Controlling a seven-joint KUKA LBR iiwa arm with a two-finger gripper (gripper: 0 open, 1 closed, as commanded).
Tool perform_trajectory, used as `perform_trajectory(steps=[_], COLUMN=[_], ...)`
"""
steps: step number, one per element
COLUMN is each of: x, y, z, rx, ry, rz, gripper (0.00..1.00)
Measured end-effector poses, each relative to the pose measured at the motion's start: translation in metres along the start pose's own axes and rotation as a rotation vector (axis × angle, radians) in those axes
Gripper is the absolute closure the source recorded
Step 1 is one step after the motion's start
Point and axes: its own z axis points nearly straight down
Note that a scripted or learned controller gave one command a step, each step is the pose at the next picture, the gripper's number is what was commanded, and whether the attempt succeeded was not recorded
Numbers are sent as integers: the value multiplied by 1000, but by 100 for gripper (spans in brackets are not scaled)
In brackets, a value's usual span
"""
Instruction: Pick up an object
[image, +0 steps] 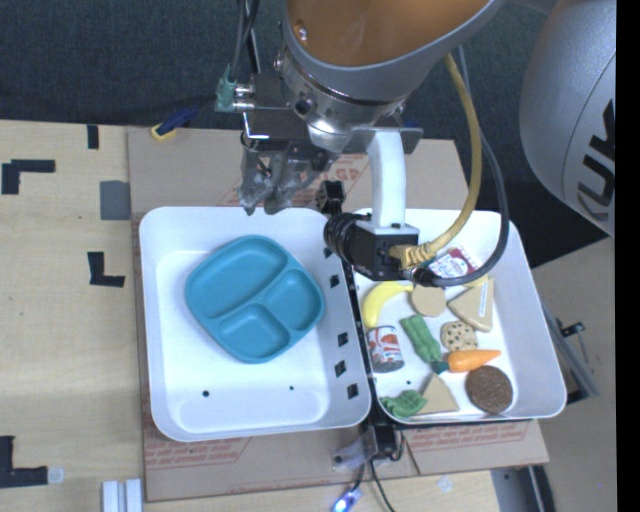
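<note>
Two shallow white plastic bins sit side by side on a cardboard-covered bench (60, 330). The left bin (165, 400) holds a single smooth blue plastic plate (254, 297) with three compartments and rounded corners, lying flat near the bin's middle. The right bin (535, 345) holds a crowd of small toy foods: a curved yellow banana (381, 299), a green ridged pickle (421, 338), a small red-labelled can (385, 347), an orange carrot (470, 360), a speckled round cookie (459, 335), a brown disc (490, 388), pale cheese wedges (474, 306), a leafy green piece (404, 404) and a red-and-white packet (452, 266). They lie touching or overlapping one another. The grey arm with its orange band (375, 25) looms over the far edge of the bins, and a yellow hose (472, 170) loops down across the right bin to a black fitting (365, 245) on the divide between bins. The two-finger gripper (272, 195) hangs above the left bin's far rim; nothing shows between its fingers, and how far apart they stand cannot be told
</note>
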Motion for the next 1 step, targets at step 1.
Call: perform_trajectory(steps=[1], x=[-75], y=[1], z=[-2], rx=[-1], ry=[-3], rz=[21], gripper=[100])
